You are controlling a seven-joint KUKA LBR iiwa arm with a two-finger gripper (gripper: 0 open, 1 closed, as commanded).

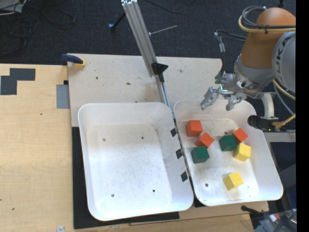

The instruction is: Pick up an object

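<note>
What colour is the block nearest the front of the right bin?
Yellow, seen in the camera view.

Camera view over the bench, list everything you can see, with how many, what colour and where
orange blocks: three, orange, right bin, upper part
green blocks: two, dark green, right bin, middle
yellow blocks: two, yellow, right bin, one at mid right, one nearer the front
right bin: one, white, bench right
left bin: one, white, bench left
aluminium rail: one, silver, slanting from top centre down to between the bins
clamp: one, blue and yellow, bench's far left corner
arm: one, grey and orange, upper right
pincer: one, grey, open, above the right bin's far edge
</note>
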